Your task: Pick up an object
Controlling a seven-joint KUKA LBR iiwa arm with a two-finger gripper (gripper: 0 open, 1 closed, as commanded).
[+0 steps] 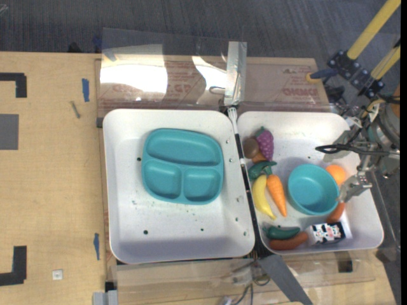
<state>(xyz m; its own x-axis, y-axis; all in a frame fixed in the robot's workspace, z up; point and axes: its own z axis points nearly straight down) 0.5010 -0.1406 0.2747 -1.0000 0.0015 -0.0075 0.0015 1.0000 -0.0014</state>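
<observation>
The right bin (299, 127) holds several toy foods: purple grapes (265, 143), a yellow banana (261, 197), a carrot (276, 194), a teal bowl (311, 189), an orange (336, 171) and a small black-and-white carton (329, 232). My gripper (341, 169) reaches in from the right over the bin's right side. Its fingers are spread, one above and one below the orange, beside the bowl's right rim. Nothing is gripped between them. I cannot tell whether they touch the orange.
The left bin (121, 183) carries a teal divided plate (182, 165). A red-and-green item (285, 237) lies along the right bin's front wall, and a brown piece (252, 147) sits by the divider. The arm's cabling crowds the right edge.
</observation>
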